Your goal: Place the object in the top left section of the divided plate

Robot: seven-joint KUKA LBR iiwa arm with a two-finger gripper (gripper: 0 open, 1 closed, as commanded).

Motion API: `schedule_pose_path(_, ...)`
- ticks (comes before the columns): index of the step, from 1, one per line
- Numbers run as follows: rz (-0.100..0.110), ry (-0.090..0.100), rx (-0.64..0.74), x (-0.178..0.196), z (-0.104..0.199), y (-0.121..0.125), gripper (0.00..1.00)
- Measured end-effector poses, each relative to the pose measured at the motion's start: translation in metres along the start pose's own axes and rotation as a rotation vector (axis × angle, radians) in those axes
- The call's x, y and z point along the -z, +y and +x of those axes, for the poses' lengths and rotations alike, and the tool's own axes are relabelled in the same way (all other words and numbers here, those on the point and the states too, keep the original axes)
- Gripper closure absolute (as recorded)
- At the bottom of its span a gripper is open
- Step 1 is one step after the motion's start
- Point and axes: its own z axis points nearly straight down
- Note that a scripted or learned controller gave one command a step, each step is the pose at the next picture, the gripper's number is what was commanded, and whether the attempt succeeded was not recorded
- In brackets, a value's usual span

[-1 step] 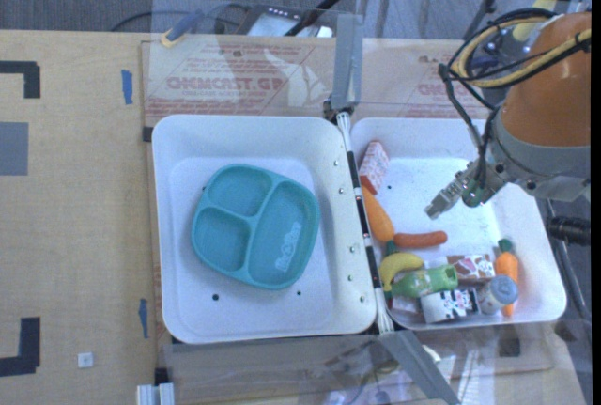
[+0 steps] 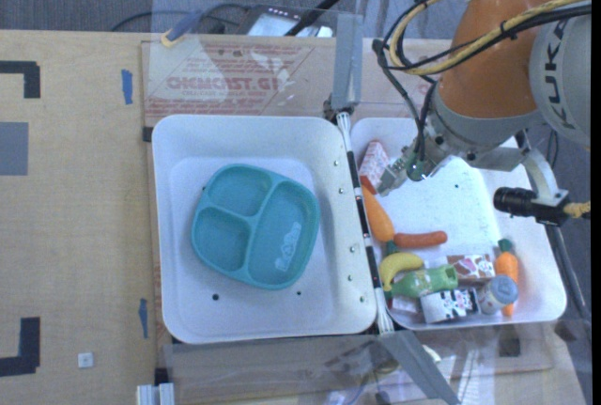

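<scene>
A teal divided plate (image 2: 254,225) lies in the left white bin (image 2: 178,149), with its three sections bare. In the right bin (image 2: 474,196) the toy foods lie in a heap along the left and front walls. My gripper (image 2: 406,172) hangs low over that bin's upper left part, under the orange-banded wrist (image 2: 488,37). It is open, with nothing between its fingers. A red and white packet (image 2: 374,163) lies just to its left, apart from it. An orange carrot (image 2: 378,217) sits a little below the gripper.
Along the right bin's front lie a red sausage (image 2: 421,240), a banana (image 2: 399,264), a green bottle (image 2: 424,281), a brown bar (image 2: 470,266), a small carrot (image 2: 507,260), a blue can (image 2: 504,288) and a white carton (image 2: 443,304). A ridge (image 2: 357,206) divides the bins.
</scene>
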Motion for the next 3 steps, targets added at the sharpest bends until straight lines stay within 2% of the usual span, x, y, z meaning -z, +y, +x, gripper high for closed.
schedule_pose_path(1,-0.001,0.0,0.147,-0.033,0.044,0.087,1.0)
schedule_pose_path(2,0.001,0.002,0.166,-0.011,0.108,0.062,1.0)
schedule_pose_path(3,0.004,0.004,0.176,-0.009,0.225,0.063,1.0)
